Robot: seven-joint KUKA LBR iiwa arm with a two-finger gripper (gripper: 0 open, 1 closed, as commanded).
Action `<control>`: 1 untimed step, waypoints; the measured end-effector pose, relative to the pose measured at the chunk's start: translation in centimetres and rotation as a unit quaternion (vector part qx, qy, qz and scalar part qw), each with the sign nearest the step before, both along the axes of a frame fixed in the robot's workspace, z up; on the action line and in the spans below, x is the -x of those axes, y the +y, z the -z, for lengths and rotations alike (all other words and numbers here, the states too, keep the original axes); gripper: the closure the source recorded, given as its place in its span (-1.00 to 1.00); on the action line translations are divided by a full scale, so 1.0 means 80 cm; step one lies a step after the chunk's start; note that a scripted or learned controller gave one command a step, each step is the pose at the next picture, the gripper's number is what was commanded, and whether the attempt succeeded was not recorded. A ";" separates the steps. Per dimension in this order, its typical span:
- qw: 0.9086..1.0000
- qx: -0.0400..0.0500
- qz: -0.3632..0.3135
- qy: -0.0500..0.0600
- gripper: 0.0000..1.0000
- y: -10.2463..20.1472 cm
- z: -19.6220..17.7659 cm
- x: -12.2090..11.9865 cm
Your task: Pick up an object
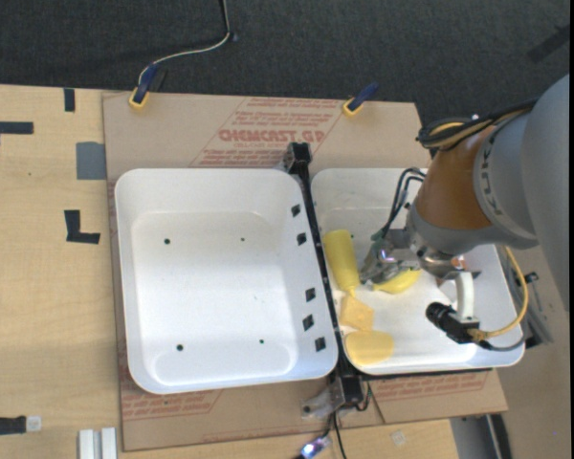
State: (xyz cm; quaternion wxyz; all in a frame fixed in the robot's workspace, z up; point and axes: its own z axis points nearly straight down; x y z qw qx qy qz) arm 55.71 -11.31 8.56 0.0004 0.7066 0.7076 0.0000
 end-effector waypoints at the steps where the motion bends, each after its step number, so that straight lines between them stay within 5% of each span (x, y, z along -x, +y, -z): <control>1: 1.000 0.000 0.002 -0.001 1.00 -0.030 -0.001 0.093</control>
